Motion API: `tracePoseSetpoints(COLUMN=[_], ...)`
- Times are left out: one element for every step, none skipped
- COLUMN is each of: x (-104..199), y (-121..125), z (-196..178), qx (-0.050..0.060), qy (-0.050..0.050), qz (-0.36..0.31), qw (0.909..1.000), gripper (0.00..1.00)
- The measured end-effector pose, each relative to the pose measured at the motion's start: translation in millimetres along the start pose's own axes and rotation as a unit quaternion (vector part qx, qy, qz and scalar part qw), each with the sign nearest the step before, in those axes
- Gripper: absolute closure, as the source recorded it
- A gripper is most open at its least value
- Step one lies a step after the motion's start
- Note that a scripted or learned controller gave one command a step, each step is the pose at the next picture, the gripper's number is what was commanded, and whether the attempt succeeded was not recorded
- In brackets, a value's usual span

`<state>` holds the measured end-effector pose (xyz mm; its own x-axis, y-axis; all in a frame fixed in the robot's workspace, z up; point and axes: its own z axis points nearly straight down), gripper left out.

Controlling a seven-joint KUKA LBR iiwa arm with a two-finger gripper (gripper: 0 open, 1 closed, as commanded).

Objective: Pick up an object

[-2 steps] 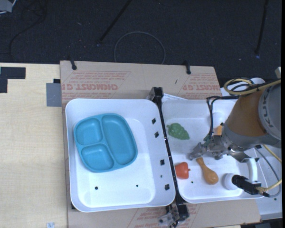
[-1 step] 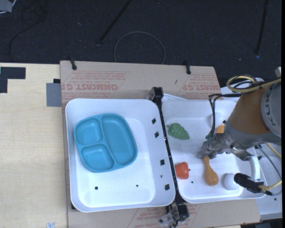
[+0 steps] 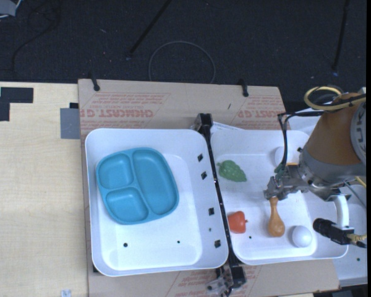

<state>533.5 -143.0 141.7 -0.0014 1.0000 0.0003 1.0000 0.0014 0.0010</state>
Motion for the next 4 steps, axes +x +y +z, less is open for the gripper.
tracePoseSetpoints(x=[7, 11, 59, 122], y=[5, 16, 20, 26], z=[-48, -99, -106, -102], qx=[-0.001, -0.001, 0.001, 0.002], qy=[0.000, 0.000, 0.001, 0.001], qz=[0.000, 0.000, -0.001, -0.002], qw=[1.0000, 1.0000, 1.0000, 1.0000], gripper=[1.00, 1.00, 1.00, 1.00])
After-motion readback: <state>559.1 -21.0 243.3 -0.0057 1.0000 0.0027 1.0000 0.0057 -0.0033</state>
